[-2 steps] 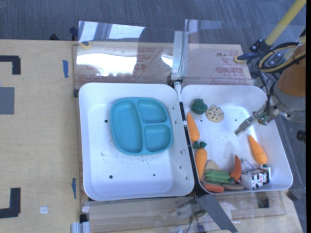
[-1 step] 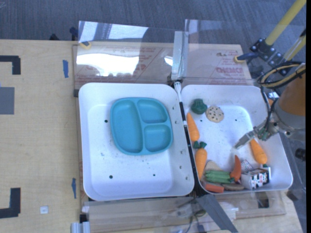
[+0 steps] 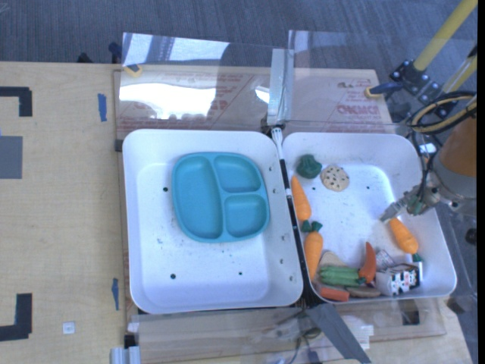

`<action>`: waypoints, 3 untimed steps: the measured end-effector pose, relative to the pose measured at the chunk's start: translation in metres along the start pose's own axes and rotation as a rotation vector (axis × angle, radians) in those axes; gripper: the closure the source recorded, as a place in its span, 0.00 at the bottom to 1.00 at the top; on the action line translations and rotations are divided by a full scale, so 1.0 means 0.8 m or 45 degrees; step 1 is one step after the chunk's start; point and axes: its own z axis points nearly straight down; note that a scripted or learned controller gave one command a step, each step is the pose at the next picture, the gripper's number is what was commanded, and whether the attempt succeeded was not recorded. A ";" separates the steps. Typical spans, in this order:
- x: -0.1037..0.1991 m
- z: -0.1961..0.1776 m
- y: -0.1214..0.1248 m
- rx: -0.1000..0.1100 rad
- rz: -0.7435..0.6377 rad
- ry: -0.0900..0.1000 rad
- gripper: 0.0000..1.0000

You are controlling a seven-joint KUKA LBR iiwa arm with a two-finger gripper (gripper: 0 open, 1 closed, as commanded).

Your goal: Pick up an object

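Camera view: gripper [image 3: 399,209] in right bin [image 3: 364,174], grip state unclear. Smooth tapered orange carrot [image 3: 403,235] just beside, long axis 11-to-5 o'clock.

Pale wooden counter [image 3: 53,203] seen from above at a slant. Black angular markings sit on its left part, with short strips of blue tape [image 3: 101,106] nearer the middle. Two shallow white plastic bins rest directly on the counter, side by side and touching along their inner rims: the left bin [image 3: 144,271] and the right bin [image 3: 379,180]. Upright clear plastic panels [image 3: 189,89] stand along the far edge of both bins, meeting at a vertical metal post [image 3: 279,82]. Beyond the counter's far edge lies dark grey carpeted floor [image 3: 227,6].
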 end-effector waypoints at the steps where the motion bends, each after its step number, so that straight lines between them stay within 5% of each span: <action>1: 0.052 0.014 -0.049 0.007 0.285 0.000 1.00; 2: 0.112 0.015 0.036 0.005 0.520 -0.002 1.00; 3: 0.151 -0.129 0.121 0.006 0.607 0.003 1.00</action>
